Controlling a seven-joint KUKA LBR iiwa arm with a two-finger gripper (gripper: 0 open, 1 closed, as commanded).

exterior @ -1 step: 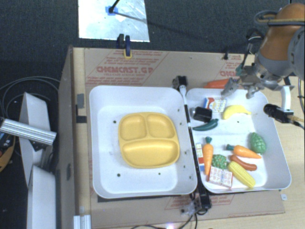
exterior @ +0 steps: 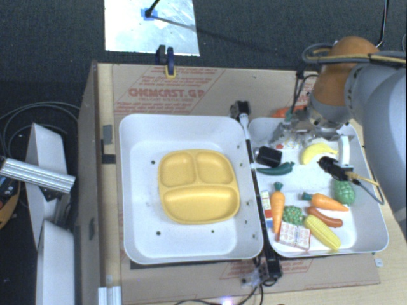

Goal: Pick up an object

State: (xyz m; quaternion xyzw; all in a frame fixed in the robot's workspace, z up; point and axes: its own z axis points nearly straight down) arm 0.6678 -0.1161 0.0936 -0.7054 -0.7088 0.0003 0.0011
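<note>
- The arm (exterior: pixel 375 88) is cut off by the right edge of the camera view; its base cannot be seen.
- The gripper (exterior: pixel 299 131) is largely masked by the wrist above it; the set of its fingers cannot be made out.
- An orange item (exterior: pixel 280 113) at the far rim of the right bin (exterior: pixel 372 237) is mostly hidden behind the gripper; its kind cannot be told.
- Print on the small red-and-white box (exterior: pixel 294 235) is too small to be read.
- The cables (exterior: pixel 13 122) at left are cut off by the frame edge.

bins (exterior: pixel 133 170) 2 | tray (exterior: pixel 197 186) 1 | carrots (exterior: pixel 277 205) 2 | banana (exterior: pixel 317 151) 1 | corn (exterior: pixel 322 232) 1
</note>
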